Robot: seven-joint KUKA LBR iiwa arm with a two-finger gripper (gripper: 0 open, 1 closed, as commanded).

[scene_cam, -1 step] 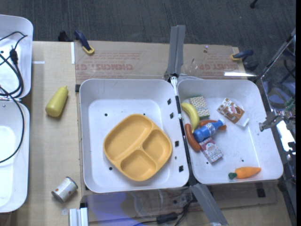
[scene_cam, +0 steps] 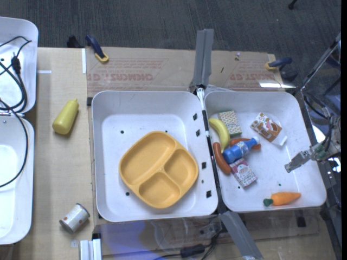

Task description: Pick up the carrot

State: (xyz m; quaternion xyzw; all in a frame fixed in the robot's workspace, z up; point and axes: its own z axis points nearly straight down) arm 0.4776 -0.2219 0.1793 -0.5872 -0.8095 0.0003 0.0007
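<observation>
Two white bins are seen side by side on the table (scene_cam: pixel 59 161). A yellow divided plate (scene_cam: pixel 158 169) lies in the left bin (scene_cam: pixel 108 112). In the right bin (scene_cam: pixel 295 115), the carrot (scene_cam: pixel 284 198) lies near the front edge, apart from a banana (scene_cam: pixel 219 131), a blue bottle (scene_cam: pixel 238 151) and a sausage (scene_cam: pixel 221 158). The end effector (scene_cam: pixel 303 160) is seen at the bin's right rim.

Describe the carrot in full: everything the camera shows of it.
The carrot is a small orange toy, plastic-looking, with a green stub at its left end. It lies flat and whole, roughly level across the view, in the near right corner of the right bin, close to the near wall. Nothing visibly touches it; the other items lie further back.
</observation>
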